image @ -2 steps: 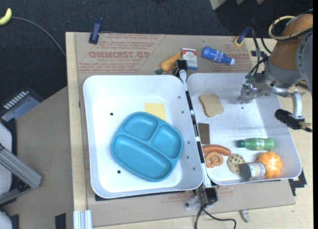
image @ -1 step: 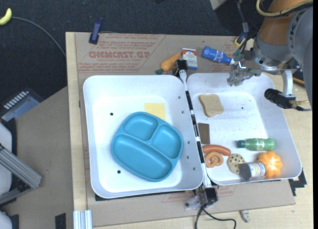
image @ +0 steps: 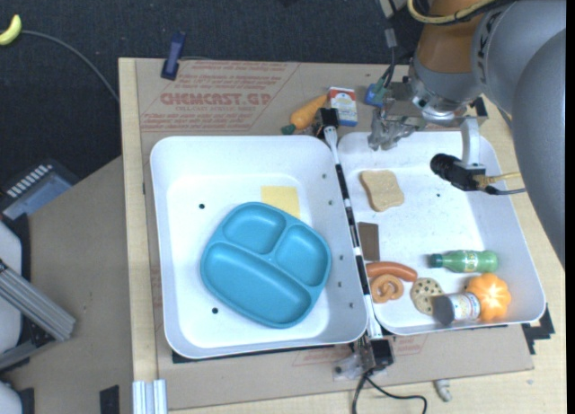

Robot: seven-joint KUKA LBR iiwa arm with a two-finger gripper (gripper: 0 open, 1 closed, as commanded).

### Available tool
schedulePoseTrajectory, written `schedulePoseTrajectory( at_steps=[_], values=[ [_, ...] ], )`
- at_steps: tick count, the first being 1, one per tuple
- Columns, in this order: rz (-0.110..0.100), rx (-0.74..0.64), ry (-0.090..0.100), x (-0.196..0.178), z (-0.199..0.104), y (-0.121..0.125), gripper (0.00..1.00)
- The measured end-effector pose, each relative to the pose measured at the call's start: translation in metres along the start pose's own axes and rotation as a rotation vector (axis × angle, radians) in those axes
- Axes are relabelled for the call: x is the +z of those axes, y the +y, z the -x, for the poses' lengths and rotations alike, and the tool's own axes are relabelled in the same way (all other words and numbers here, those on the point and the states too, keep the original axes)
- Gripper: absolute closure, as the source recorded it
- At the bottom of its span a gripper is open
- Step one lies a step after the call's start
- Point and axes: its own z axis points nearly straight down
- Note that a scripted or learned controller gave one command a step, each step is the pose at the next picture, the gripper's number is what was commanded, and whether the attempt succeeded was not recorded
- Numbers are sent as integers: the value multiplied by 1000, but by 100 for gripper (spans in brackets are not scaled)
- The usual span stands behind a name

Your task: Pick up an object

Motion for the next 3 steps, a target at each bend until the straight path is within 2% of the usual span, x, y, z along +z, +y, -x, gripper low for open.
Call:
schedulePoseTrajectory(
  at_steps=[1, 2, 3],
  values=[
    [-1, 2, -2, 0, 2, 0, 0],
    [-5, 4, -2, 96, 56, -72, 0],
    [0, 2, -2, 100, 56, 0, 0]
  ],
)
